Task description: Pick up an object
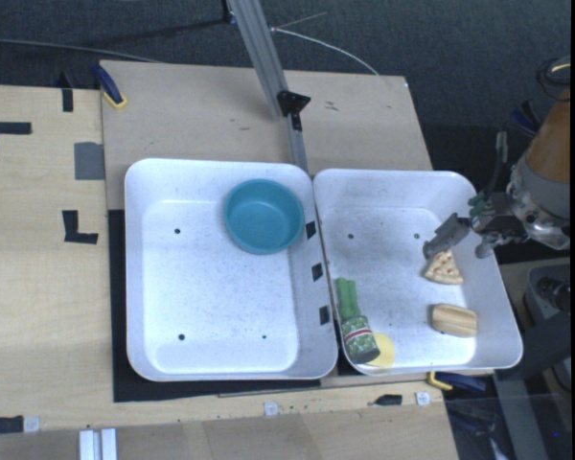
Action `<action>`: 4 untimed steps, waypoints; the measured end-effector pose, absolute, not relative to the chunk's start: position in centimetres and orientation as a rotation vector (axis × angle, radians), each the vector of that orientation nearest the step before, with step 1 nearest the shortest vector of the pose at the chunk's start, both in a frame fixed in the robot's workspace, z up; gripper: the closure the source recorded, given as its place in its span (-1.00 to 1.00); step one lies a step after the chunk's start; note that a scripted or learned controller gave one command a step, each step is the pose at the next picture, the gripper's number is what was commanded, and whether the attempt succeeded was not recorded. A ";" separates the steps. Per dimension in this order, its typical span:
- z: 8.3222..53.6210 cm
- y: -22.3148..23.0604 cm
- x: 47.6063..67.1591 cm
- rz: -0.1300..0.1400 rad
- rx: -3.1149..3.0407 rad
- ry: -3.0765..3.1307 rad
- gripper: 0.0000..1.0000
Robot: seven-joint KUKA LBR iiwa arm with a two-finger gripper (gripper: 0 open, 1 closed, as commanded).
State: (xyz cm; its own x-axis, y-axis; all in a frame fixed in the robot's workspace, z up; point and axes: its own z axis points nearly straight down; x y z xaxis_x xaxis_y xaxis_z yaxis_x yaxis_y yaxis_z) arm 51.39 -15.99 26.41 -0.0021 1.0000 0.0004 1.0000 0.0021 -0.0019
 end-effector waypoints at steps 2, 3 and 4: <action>17.1 -15.2 52.0 0.006 -2.216 -2.219 -1.00; 12.1 -14.3 52.3 0.007 -2.216 -2.218 -1.00; 13.4 -14.4 52.4 0.004 -2.216 -2.221 1.00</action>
